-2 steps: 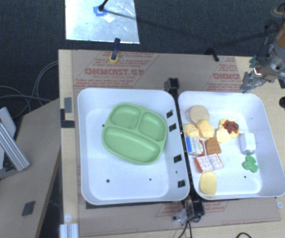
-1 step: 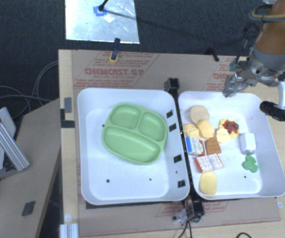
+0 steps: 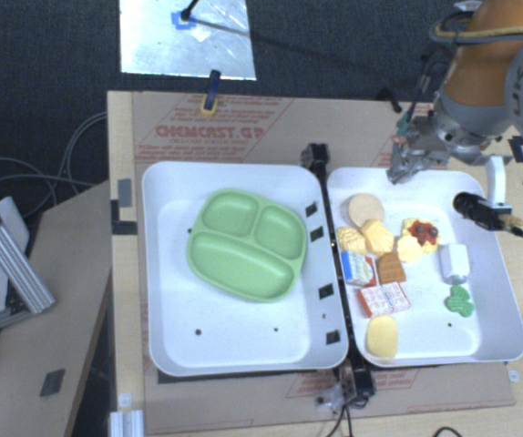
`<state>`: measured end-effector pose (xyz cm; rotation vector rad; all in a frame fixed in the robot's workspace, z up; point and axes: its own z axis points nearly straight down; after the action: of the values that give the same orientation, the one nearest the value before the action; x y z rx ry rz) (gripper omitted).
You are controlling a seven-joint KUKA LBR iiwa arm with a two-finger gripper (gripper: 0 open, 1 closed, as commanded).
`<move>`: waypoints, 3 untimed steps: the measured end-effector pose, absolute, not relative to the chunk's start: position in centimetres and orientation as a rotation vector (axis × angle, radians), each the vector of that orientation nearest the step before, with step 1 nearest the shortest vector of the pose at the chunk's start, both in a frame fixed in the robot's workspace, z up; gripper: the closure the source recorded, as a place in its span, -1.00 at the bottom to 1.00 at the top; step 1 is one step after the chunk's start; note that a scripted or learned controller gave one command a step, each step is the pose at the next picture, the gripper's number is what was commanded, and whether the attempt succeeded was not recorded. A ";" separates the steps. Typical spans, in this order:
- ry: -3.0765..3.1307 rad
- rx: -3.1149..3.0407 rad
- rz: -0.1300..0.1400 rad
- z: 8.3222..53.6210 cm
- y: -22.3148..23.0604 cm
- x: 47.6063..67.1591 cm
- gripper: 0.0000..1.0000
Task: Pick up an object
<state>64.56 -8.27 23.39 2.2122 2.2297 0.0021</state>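
Note:
The right bin (image 3: 489,335) holds several small toy foods: a tan round piece (image 3: 365,209), yellow ridged pieces (image 3: 377,238), a red and yellow item (image 3: 421,233), a brown cracker (image 3: 390,268), a red-white packet (image 3: 384,298), a blue-red packet (image 3: 356,268), a yellow oval (image 3: 382,336), a white block (image 3: 454,262) and a green piece (image 3: 459,301). My gripper (image 3: 407,167) hangs above the bin's far edge, beyond the tan piece, with nothing seen between its fingers. I cannot tell how its fingers stand.
The left bin (image 3: 166,335) holds a green divided plate (image 3: 246,243). A black divider (image 3: 327,244) runs between the bins. Cardboard (image 3: 243,130) lies under both, with a metal sheet (image 3: 187,25) behind it.

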 end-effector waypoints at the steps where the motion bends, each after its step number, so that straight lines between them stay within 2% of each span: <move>1: 2.229 2.213 0.001 22.9 -5.9 64.4 1.00; 2: 2.222 2.221 -0.001 21.8 -6.1 62.6 1.00; 3: 2.222 2.218 0.003 23.5 -6.4 63.3 1.00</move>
<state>63.33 -6.42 23.46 2.2182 2.2216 0.0031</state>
